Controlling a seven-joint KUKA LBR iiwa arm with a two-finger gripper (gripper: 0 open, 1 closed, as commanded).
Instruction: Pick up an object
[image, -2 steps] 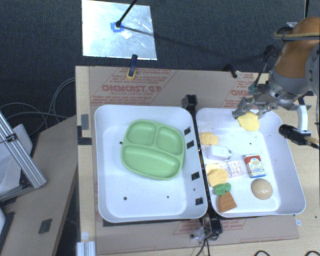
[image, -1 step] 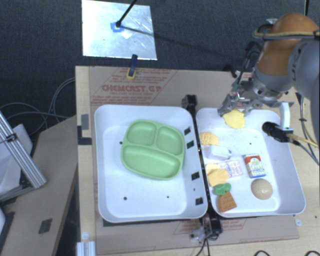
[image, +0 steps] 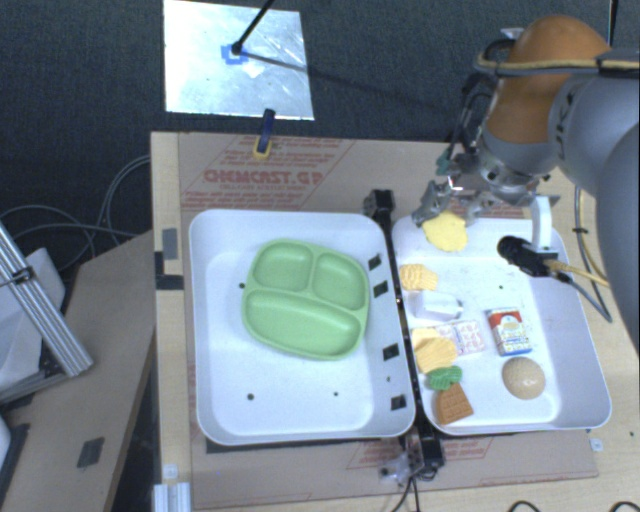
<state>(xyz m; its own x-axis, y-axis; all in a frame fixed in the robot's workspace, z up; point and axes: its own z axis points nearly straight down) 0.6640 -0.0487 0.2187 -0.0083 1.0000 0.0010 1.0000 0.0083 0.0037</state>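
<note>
Camera view: gripper just above yellow piece, finger state unclear; best lowered straight, centred, clear of bin wall.

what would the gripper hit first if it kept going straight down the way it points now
Most likely the pale yellow lumpy toy food in the right white bin, directly under the gripper; depth is unclear from this slant.

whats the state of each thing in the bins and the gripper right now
green divided tray: flat in left bin, nothing in its compartments
yellow lumpy item: resting at right bin's far end, under the gripper
gripper: low over the yellow item
small box: lying flat
tan ball: resting near front
</note>
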